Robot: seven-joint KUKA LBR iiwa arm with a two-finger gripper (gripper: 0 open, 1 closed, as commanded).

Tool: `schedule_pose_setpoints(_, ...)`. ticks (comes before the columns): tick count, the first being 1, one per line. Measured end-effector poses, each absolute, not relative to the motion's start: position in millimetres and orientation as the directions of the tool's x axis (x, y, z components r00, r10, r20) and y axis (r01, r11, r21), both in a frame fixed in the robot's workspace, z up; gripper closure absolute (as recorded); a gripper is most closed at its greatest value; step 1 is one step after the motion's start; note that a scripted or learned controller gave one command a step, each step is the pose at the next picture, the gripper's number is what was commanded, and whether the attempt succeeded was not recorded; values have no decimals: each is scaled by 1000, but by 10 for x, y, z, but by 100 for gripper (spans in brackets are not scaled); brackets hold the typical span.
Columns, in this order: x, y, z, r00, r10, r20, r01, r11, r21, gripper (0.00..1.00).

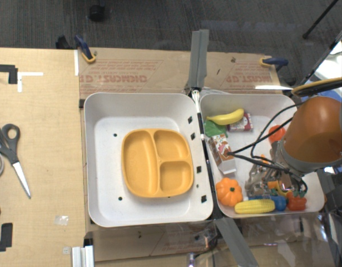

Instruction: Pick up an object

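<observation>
My gripper [263,183] reaches down into the right bin [254,100], near its front right part, under the orange band of the arm. It hovers over a cluster of small toys: a yellow corn cob [254,206], a blue piece [279,203] and a red piece [297,203]. An orange pumpkin [229,192] sits just to its left. A yellow banana [226,117] lies at the back of the bin beside a small packet [241,123]. A snack packet [221,147] and a green piece [213,128] lie along the left wall.
The left bin [98,149] holds a yellow divided plate [157,163]. Scissors [14,157] lie on the bench far left. Black cables run from the arm across the right bin. Clamps sit at the back edge.
</observation>
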State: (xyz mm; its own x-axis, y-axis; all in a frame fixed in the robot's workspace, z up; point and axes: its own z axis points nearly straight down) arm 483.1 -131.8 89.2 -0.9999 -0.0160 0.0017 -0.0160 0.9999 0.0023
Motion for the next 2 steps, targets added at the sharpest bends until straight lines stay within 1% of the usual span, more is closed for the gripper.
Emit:
schedule_pose_setpoints(1,5113,-1049,894,-987,162,1,162,987,1,100)
schedule_pose_setpoints(2,5758,-1496,2218,-843,538,1,538,843,-2,100)
